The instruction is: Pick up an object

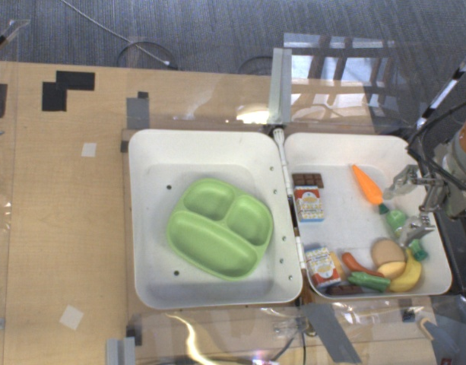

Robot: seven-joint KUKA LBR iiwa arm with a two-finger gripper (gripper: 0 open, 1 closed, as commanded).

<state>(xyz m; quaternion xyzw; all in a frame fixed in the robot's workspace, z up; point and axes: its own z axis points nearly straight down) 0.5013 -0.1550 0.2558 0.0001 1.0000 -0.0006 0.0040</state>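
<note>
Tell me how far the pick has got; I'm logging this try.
Done: the gripper has reached the right bin's far side, fingers open, near the carrot. In hand: nothing sits between its fingers. Left: closing on and lifting an object; the carrot, banana and cartons all lie in the bin.

A single fixed camera looks down at a slant from above the pale wooden bench point(58, 226), far enough back to take in both shallow white plastic bins point(141, 204). Grey carpeted floor point(187, 14) fills the top of the view.
</note>
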